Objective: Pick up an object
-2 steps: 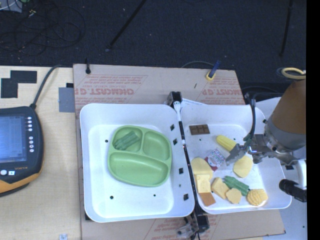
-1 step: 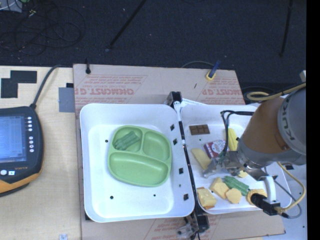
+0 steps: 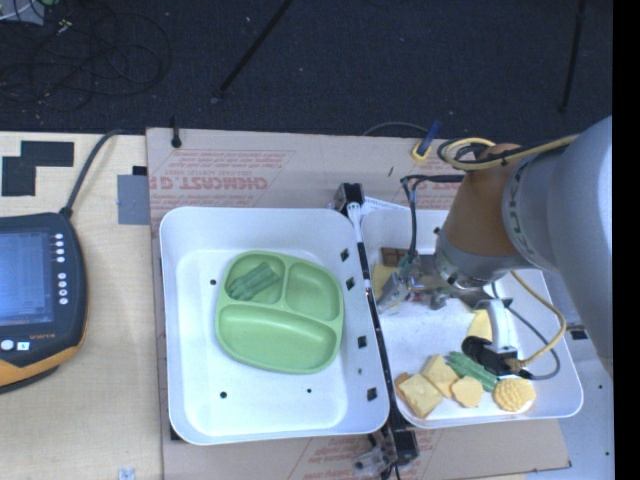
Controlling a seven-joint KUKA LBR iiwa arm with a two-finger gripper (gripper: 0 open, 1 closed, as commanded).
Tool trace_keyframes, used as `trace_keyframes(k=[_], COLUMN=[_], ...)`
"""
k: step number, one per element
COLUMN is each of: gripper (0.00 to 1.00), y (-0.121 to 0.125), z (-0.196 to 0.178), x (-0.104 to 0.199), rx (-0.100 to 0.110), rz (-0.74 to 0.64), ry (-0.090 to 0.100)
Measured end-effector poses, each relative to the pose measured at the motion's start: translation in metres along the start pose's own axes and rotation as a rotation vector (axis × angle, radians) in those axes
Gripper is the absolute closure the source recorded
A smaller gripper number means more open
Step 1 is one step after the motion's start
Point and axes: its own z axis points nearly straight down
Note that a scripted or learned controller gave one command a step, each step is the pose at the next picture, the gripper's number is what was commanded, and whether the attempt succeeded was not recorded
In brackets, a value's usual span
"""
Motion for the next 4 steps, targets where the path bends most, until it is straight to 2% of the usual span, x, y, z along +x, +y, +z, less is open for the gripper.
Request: trace_keyframes(k=[1,2,3,4], gripper=[0.0,0.0,0.0,0.0], y=[0.047,0.061,0.062,0.062], z=[0.001,0.002,0.001,0.001], x=[-0.002,-0.021,-0.022,-0.039], rx=[0.003,0.015,0.006,0.004], rz=[0.003,0.004,0.001,0.004], ry=[0.001,0.007,0.001,0.0])
